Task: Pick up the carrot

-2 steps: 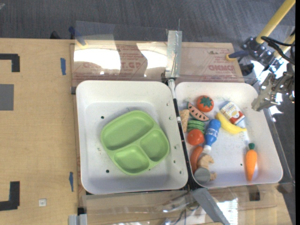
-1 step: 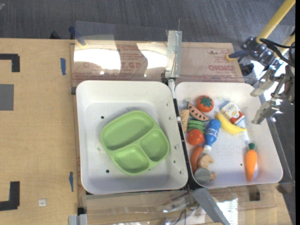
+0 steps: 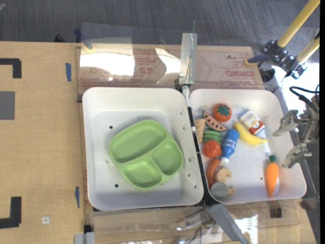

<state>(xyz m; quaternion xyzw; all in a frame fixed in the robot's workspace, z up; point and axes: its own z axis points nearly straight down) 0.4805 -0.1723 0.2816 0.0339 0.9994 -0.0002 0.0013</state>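
Note:
The carrot [image 3: 272,177] is orange with a green top and lies lengthwise near the front right corner of the right bin [image 3: 292,189], its tip pointing toward the front rim. My gripper [image 3: 290,140] hovers at the bin's right wall, just above and to the right of the carrot's green end. Its two metal fingers [image 3: 285,122] are spread apart, open, with nothing between them. The carrot lies apart from the other toys.
Several toy foods crowd the right bin's left half: a tomato [image 3: 222,112], milk carton [image 3: 252,121], banana [image 3: 250,135], blue bottle [image 3: 230,143], watermelon slice [image 3: 213,122], and grey cup [image 3: 219,189]. A green divided plate [image 3: 146,153] sits in the left bin [image 3: 96,111].

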